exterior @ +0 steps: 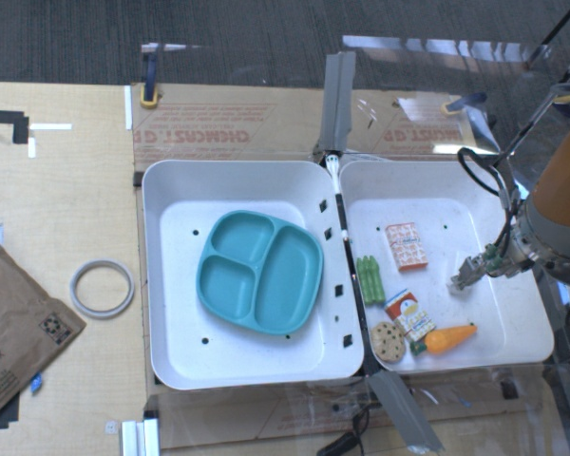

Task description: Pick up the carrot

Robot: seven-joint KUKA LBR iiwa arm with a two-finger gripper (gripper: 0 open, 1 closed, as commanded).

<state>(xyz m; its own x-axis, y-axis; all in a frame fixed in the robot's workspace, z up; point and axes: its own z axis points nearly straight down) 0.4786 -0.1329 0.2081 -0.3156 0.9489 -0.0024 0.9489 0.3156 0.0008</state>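
Wooden bench top with two shallow white bins side by side, dark carpet behind it all. So the carrot is lying on its side in the right bin, down near the front edge, orange body with the green end pointing left. That green end is right up against a small snack packet with red and blue print, touching or nearly so. Just left of the packet there's a cookie at the bin's front-left corner, and above that a bunch of green beans along the left wall. A little red-and-white box sits more toward the middle of the bin.

The gripper is above and slightly right of the carrot in this view, near it but clearly apart, coming in from the right side on the grey arm. Can't tell how its fingers are set, too small and blurry, but the carrot isn't in them.

Left bin has a teal divided plate sitting in the middle. Further left on the bench there's a roll of tape and a brown cardboard piece at the edge.
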